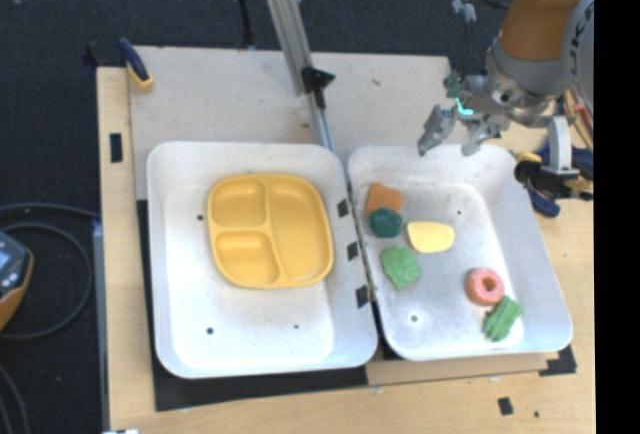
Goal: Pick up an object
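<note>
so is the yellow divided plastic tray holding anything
Empty: the yellow divided plastic tray in the left white bin shows three bare compartments.

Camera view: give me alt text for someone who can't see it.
The open two-finger gripper hangs above the right white bin's far edge, holding nothing. That bin holds small toy foods, including a pink doughnut; the left bin holds a yellow divided plate.
</note>
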Tool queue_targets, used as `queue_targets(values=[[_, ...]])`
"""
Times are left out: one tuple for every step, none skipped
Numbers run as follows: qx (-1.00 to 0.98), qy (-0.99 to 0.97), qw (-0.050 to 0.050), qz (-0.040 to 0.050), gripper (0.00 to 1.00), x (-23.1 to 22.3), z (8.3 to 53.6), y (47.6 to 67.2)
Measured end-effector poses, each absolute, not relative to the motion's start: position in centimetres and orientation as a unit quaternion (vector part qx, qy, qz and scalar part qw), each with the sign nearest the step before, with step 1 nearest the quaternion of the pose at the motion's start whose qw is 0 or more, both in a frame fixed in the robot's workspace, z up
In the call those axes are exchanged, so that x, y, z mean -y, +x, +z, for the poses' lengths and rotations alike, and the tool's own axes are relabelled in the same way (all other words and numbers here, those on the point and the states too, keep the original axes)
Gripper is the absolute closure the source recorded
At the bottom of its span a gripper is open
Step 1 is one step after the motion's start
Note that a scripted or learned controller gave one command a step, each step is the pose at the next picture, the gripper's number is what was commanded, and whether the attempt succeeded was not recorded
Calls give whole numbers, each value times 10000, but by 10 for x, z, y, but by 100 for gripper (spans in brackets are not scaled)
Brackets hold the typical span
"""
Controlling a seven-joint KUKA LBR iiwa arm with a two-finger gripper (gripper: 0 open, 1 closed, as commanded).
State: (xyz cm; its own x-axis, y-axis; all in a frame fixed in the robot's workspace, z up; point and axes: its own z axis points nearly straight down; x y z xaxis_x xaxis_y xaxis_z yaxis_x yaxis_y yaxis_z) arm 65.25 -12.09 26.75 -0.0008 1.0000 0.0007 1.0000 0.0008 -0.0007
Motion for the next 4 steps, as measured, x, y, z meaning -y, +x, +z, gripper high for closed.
queue_targets(values=[[7075, -7067, -6, -8, 0, 121, 269, 653], [7070, -7072, 8, 15, 0, 116, 217, 644], [7068, -7074, 12, 19, 0, 123, 156, 640], [7061, -7081, -1, 8, 0, 124, 103, 640]])
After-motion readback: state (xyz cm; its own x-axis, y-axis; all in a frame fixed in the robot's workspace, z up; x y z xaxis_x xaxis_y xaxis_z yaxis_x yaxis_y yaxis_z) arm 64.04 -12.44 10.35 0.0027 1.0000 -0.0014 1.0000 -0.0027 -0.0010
